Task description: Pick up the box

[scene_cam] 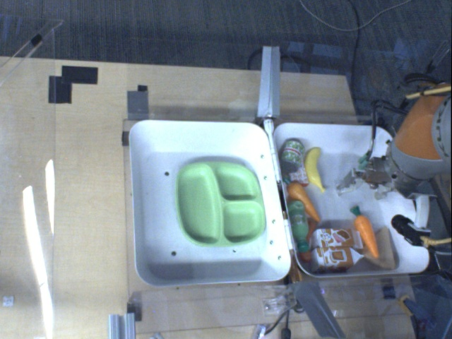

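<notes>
The box (336, 248) is a brown and white carton lying flat at the front of the right bin (339, 134). A carrot (366, 234) rests against its right end. My gripper (364, 179) hangs over the bin's right middle, behind the box and apart from it. Its fingers look spread open, with nothing between them. The grey arm with its orange band (418, 131) comes in from the right.
Along the right bin's left side lie a can (292, 151), a banana (314, 168), a second carrot (302, 199) and a green bottle (299, 223). The left bin (152, 147) holds a green divided plate (220, 202).
</notes>
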Available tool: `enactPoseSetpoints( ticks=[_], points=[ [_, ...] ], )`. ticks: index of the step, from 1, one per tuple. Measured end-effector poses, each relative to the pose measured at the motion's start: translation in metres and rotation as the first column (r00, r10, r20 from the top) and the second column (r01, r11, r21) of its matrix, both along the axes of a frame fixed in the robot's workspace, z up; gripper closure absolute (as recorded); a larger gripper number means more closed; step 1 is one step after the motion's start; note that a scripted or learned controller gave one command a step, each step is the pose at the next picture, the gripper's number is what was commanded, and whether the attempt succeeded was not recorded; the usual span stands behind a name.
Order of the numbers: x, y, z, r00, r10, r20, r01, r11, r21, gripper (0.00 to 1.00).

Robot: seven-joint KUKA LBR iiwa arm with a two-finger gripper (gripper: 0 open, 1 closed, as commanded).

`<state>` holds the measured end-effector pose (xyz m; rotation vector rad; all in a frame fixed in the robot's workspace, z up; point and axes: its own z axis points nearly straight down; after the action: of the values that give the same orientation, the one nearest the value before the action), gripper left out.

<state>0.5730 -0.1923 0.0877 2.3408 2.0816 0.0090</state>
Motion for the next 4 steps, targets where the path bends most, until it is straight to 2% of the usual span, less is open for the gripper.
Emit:
enactPoseSetpoints(
  ticks=[1, 2, 3, 4],
  points=[
    [0.033, 0.0015, -0.0007, 0.999, -0.041, -0.003, 0.041, 0.999, 0.001, 0.0],
    [0.0346, 0.0038, 0.0093, 0.999, -0.033, -0.003, 0.033, 0.999, 0.002, 1.0],
    [0.0346, 0.0043, 0.009, 0.999, -0.033, -0.003, 0.033, 0.999, 0.002, 0.0],
    [0.0346, 0.0043, 0.009, 0.999, -0.033, -0.003, 0.033, 0.999, 0.002, 0.0]
  ],
)
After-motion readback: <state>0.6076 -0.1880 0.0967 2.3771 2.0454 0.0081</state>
